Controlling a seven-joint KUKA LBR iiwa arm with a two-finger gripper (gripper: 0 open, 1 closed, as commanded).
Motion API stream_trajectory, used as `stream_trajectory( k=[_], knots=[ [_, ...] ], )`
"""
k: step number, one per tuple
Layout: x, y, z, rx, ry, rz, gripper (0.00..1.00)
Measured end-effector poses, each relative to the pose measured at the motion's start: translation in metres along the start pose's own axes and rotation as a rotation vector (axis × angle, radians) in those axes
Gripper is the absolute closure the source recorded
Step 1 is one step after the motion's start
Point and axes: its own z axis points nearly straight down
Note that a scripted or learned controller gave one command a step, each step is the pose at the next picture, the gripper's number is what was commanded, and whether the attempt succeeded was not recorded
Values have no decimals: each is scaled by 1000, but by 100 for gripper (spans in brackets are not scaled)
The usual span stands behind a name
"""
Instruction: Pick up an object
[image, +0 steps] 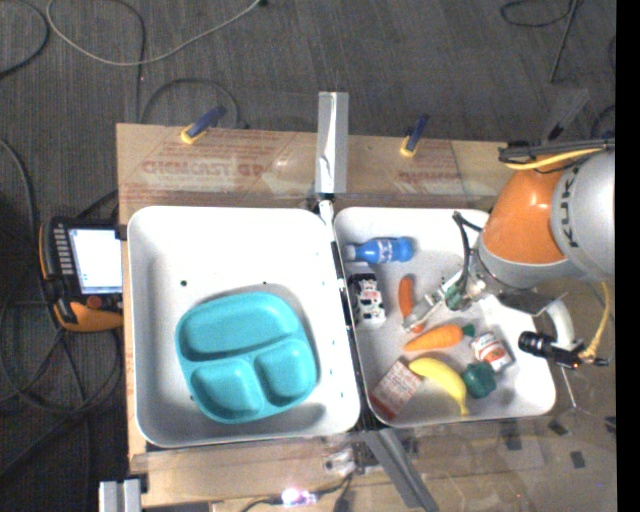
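Observation:
My gripper (452, 294) hangs low over the middle of the right bin (520, 405), under the orange wrist band (525, 230). Just below and left of it lies an orange carrot (433, 338). A small red-orange piece (405, 293) lies to its left. Further left are a white and black toy car (368, 298) and a blue bottle (385, 250). Toward the front of the bin lie a yellow banana (441, 380), a red and white can (491, 349), a dark green piece (478, 381) and a flat packet (394, 389). I see nothing held in the gripper.
The left bin (160, 240) holds a teal divided tray (248, 355). A metal post (332, 140) stands behind the wall between the bins. A handheld screen unit (85, 270) sits off the bench at the left. Cables cross the floor behind.

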Motion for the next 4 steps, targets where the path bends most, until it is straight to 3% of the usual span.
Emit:
stream_trajectory(
  k=[1,2,3,4],
  knots=[
    [-50,26,-75,11,10,-173,0],
    [14,-6,-2,5,7,-193,0],
    [48,-31,-15,8,14,-153,0],
    [26,16,-51,9,13,-204,0]
  ],
)
